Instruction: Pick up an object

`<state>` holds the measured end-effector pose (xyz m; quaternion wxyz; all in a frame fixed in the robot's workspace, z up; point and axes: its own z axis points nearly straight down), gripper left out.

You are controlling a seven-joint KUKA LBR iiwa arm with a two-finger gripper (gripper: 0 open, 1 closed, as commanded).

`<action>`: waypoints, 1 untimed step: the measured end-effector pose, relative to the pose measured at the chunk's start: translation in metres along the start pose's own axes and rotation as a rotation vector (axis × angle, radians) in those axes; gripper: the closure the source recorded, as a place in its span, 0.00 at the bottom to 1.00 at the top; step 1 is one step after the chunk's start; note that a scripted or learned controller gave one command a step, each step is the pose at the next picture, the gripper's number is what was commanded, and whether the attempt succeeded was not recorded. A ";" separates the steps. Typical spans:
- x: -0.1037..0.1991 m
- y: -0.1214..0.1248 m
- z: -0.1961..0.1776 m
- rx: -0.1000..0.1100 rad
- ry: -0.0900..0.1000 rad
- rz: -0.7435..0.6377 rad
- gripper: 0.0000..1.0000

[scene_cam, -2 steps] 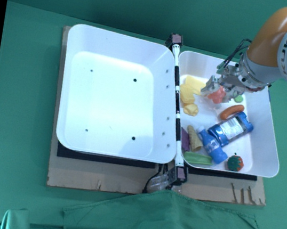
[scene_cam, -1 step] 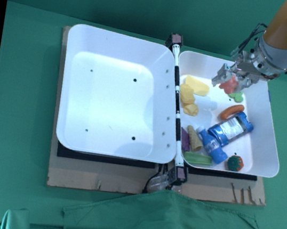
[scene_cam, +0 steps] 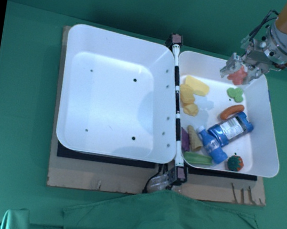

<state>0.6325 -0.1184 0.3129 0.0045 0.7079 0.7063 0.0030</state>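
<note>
My gripper hangs above the far side of the right bin, with a small red object between its fingers. Below it in that bin lie a green toy, an orange sausage shape, a blue plastic bottle, several yellow pieces, a tan cone, a purple piece, a green cucumber shape and a dark spiky ball.
The left bin sits beside the right one, split from it by a black-and-white bar. Both rest on cardboard over green cloth. A fold of green fabric lies at the front.
</note>
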 end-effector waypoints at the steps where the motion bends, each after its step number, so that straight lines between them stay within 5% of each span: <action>1: 0.006 0.008 -0.062 -0.002 0.000 -0.001 1.00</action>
